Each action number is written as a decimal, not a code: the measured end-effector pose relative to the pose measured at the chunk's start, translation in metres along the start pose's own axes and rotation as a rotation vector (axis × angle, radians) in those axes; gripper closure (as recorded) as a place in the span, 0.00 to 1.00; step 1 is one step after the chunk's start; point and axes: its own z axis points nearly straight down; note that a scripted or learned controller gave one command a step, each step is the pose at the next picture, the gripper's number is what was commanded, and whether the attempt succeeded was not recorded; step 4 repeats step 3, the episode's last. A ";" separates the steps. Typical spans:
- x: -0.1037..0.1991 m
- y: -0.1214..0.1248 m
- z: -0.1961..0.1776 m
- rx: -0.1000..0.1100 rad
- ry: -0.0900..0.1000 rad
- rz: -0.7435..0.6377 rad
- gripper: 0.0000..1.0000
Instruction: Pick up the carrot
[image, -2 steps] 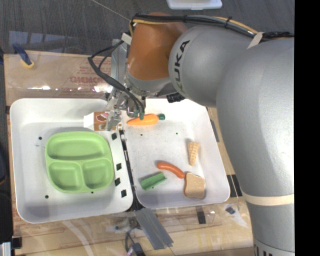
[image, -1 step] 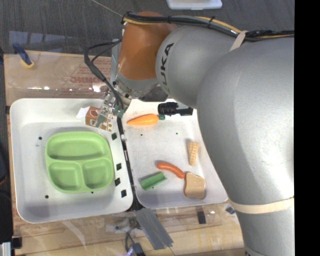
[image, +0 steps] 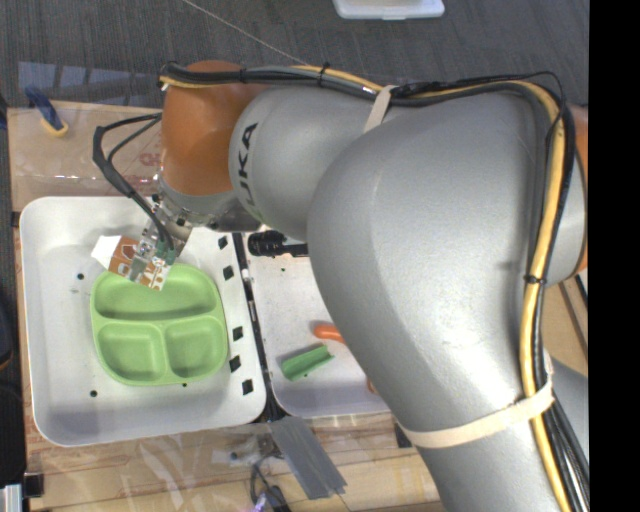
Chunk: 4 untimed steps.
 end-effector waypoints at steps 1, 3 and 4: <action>0.084 -0.001 -0.092 -0.007 -0.007 0.113 1.00; 0.168 -0.017 -0.118 -0.009 -0.006 0.148 1.00; 0.168 -0.017 -0.118 -0.009 -0.006 0.148 1.00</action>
